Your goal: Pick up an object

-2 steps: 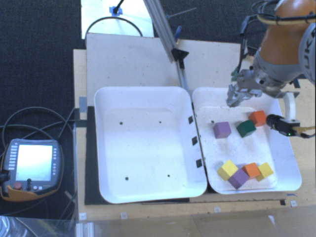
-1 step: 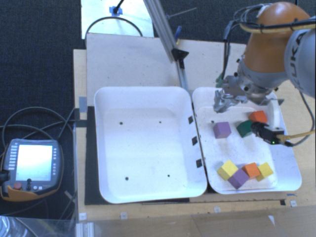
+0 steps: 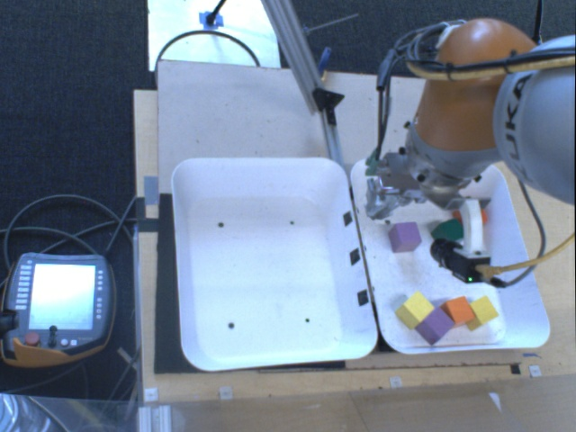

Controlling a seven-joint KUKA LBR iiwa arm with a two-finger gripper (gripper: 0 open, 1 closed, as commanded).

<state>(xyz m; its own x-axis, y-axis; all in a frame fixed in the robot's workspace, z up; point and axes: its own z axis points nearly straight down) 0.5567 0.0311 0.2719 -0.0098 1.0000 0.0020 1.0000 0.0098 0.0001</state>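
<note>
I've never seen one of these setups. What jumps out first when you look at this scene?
The big grey arm with its orange band dominates the upper right, its gripper hanging over the right bin. Under it lie bright blocks: a purple cube near the gripper, and a cluster of yellow, purple and orange blocks at the near edge. The left bin beside it and a handheld control screen far left also stand out.
</note>
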